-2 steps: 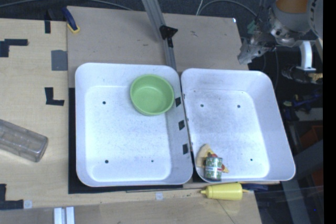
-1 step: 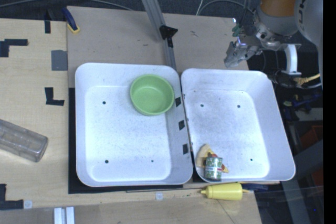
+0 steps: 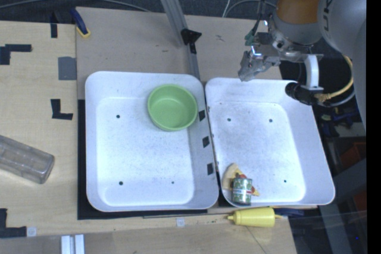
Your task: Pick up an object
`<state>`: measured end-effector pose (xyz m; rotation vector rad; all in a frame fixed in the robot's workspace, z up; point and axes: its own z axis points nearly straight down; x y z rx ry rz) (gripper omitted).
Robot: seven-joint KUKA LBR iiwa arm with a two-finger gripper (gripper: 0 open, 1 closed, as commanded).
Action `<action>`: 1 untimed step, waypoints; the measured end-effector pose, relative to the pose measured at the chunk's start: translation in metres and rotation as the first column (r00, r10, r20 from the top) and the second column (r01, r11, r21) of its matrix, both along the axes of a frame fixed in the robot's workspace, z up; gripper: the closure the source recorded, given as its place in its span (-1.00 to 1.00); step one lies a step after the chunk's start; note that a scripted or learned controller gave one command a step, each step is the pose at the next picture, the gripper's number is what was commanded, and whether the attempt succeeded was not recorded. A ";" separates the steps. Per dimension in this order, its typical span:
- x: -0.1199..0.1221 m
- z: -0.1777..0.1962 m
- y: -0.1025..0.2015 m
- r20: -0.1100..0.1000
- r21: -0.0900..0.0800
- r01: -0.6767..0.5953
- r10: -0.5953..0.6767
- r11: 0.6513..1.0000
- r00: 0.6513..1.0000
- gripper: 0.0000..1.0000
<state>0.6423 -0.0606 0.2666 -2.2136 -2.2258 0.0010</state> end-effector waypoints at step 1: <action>-0.003 -0.005 0.051 0.000 0.000 -0.001 0.001 1.000 1.000 1.00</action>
